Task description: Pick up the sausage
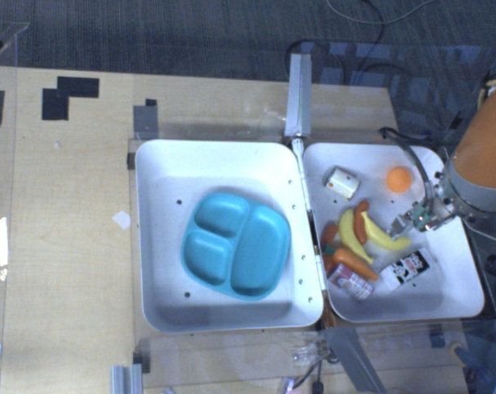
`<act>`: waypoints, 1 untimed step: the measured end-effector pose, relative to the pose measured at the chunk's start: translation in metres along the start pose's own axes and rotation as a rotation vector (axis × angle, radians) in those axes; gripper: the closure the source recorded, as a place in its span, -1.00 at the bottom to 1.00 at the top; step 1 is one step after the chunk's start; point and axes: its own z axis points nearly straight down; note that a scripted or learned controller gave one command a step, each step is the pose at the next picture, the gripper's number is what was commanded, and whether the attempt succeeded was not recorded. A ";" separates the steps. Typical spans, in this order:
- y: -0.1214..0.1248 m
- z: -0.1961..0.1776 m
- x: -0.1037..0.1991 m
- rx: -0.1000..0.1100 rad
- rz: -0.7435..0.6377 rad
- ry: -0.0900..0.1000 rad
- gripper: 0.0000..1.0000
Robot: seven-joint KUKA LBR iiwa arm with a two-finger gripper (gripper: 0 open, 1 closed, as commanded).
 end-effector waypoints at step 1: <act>-0.013 -0.010 -0.001 -0.002 -0.536 -0.003 1.00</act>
